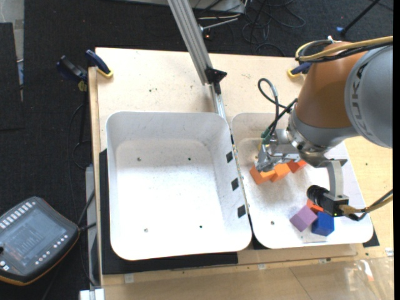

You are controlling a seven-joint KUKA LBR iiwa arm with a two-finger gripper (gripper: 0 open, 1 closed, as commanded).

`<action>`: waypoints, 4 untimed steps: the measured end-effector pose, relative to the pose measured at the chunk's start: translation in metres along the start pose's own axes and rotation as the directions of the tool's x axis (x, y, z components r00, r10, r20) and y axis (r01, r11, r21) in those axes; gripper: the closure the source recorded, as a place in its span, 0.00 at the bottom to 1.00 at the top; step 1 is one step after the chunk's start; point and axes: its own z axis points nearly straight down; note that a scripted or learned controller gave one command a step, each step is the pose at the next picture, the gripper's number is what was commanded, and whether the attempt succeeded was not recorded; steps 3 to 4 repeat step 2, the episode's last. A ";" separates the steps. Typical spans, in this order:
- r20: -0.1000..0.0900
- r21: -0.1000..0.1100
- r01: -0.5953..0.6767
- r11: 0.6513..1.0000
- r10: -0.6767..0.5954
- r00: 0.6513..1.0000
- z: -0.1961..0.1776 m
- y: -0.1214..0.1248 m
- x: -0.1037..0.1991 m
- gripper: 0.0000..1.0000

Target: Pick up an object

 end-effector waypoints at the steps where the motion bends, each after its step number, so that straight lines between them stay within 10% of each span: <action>1: 0.000 -0.001 0.002 1.000 -0.002 1.000 -0.011 -0.001 0.059 1.00; 2: 0.000 0.004 0.000 1.000 0.000 1.000 0.001 -0.006 0.111 1.00; 4: 0.000 0.004 0.000 1.000 0.000 1.000 0.001 -0.006 0.111 1.00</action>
